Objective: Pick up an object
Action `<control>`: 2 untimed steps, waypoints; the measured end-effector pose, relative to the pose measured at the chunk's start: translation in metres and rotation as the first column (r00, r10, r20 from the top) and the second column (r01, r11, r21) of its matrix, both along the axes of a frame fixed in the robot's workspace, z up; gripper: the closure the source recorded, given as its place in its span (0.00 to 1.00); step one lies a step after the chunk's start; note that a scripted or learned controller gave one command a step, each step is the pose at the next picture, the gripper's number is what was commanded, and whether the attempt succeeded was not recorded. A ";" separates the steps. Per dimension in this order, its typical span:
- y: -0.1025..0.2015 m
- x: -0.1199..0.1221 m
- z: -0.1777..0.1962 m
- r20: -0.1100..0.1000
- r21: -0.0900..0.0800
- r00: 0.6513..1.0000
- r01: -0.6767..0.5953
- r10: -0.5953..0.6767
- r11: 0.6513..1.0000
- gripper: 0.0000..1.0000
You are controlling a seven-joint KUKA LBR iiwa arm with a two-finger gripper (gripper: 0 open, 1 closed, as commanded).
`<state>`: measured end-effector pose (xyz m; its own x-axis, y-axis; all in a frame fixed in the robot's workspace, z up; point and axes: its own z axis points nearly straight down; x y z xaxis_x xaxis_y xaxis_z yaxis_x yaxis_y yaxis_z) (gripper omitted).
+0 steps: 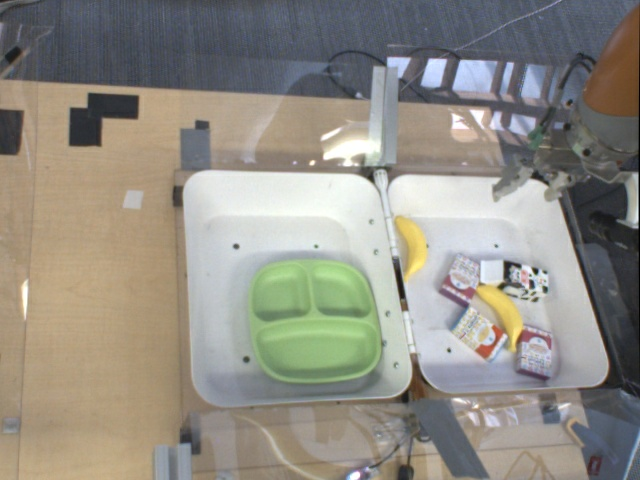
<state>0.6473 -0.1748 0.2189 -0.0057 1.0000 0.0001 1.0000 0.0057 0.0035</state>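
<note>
My gripper (524, 188) hangs over the far edge of the right bin (580, 298), open, with nothing between its fingers. Below it, the bin holds one yellow banana (411, 245) by the left wall and a second banana (500, 313) nearer the middle. Around that second banana lie a purple-and-white carton (460, 276), a red-and-white carton (478, 333), another small carton (534, 352) and a black-and-white cow-patterned carton (525, 280). The gripper is well apart from all of them.
The left bin (210, 268) holds a green divided plate (315, 318). A grey post (383, 118) stands at the back between the bins. Cables lie along the bench's front edge (380, 448).
</note>
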 end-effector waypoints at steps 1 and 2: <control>0.050 -0.086 -0.086 -0.002 0.001 1.000 -0.012 0.012 1.000 0.00; 0.034 -0.111 -0.107 0.046 -0.014 0.993 -0.110 0.110 0.994 0.00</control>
<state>0.5364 -0.1403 0.1123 -0.1152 0.9932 -0.0146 0.9920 0.1158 0.0493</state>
